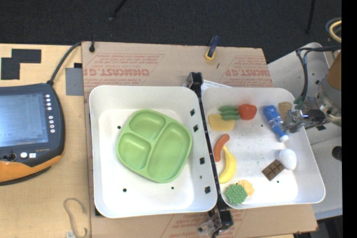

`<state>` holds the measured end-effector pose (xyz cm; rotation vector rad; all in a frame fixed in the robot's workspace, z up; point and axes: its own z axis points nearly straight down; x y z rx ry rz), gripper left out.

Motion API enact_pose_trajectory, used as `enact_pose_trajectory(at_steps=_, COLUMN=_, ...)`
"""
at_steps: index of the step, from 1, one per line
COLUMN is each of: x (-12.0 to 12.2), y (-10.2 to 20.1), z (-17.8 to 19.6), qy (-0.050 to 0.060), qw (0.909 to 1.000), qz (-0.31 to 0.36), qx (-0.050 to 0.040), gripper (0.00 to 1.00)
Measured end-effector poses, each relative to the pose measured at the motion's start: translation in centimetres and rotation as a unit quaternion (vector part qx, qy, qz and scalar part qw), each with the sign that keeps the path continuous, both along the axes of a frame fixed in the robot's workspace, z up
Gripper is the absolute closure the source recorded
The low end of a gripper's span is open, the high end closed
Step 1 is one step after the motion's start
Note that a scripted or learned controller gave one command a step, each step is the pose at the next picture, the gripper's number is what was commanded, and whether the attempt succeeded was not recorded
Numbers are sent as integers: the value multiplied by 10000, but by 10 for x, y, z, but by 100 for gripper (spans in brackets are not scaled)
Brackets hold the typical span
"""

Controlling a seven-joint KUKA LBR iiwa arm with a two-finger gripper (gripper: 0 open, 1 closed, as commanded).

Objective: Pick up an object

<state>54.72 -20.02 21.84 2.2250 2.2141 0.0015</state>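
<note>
White plastic, smooth and shallow: two bins sit side by side on my surface. The left bin carries one green divided plate with three compartments. The right bin holds the small toys: one blue bottle, one white egg, one brown chocolate bar, one yellow banana, one red tomato (glossy, round). My jaws hover beside the bottle at the bin's right edge; I cannot tell whether they are parted or clenched.
</note>
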Motion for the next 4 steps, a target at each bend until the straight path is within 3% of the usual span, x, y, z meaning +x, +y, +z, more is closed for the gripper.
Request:
enact_pose_trajectory(at_steps=1, x=0, y=-2, z=9, qy=18, qw=10000, qz=5, qx=9, gripper=100)
enact_pose_trajectory(at_steps=3, x=-23, y=93, z=-8, qy=41, qw=10000, qz=37, qx=20, gripper=100)
enact_pose_trajectory(at_steps=4, x=-29, y=142, z=6, qy=31, qw=10000, qz=38, qx=13, gripper=100)
